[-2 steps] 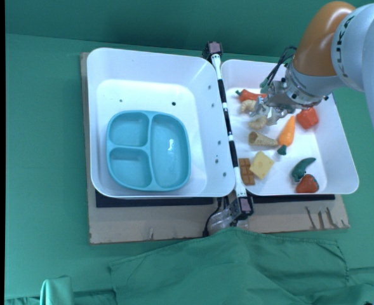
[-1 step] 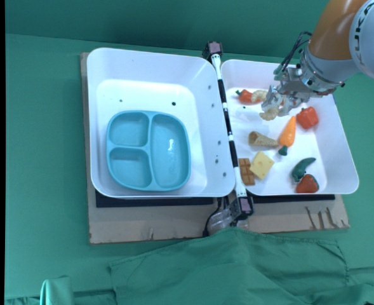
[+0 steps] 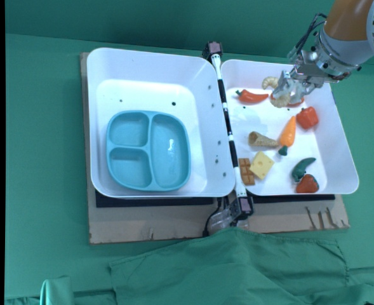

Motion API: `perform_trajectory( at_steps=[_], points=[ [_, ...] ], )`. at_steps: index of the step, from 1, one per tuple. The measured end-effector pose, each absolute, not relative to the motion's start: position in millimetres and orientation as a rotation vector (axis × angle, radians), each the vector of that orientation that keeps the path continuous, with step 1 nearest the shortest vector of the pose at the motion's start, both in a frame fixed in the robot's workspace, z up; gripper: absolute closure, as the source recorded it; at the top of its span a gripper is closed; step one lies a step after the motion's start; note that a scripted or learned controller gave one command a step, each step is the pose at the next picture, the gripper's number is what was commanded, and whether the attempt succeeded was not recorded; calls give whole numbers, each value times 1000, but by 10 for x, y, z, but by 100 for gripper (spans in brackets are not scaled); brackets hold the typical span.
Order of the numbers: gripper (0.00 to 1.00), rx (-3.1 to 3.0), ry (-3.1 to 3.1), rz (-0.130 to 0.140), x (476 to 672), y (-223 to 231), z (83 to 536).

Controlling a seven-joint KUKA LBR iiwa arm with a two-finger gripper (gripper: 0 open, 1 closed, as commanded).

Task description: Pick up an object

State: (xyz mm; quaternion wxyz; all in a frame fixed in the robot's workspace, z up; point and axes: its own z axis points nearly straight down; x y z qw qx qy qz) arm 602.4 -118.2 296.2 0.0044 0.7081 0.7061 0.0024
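Observation:
My gripper [image 3: 287, 93] hangs low over the far part of the right bin [image 3: 339, 164]. It sits between a red chili pepper [image 3: 252, 96] to its left and a red bell pepper [image 3: 307, 117] to its right. A pale curled shrimp-like piece [image 3: 270, 81] lies just beside it on the far side. An orange carrot [image 3: 287, 132] lies right in front of the gripper. Further forward are a cone [image 3: 263, 140], a yellow cheese wedge [image 3: 261, 164], a brown waffle piece [image 3: 245, 170], a green pepper [image 3: 303, 166] and a red fruit [image 3: 307, 183].
The left bin [image 3: 104, 68] holds a blue divided plate [image 3: 148, 150]. A black-and-white striped bar [image 3: 227, 122] runs between the two bins. Crumpled green cloth [image 3: 237, 272] lies in front of the bench.

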Motion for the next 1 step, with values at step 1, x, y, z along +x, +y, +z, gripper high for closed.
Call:
perform_trajectory(
  at_steps=[1],
  points=[
    [100, 2216, 2213, 10, 6004, -1092, 3527]
  ],
)
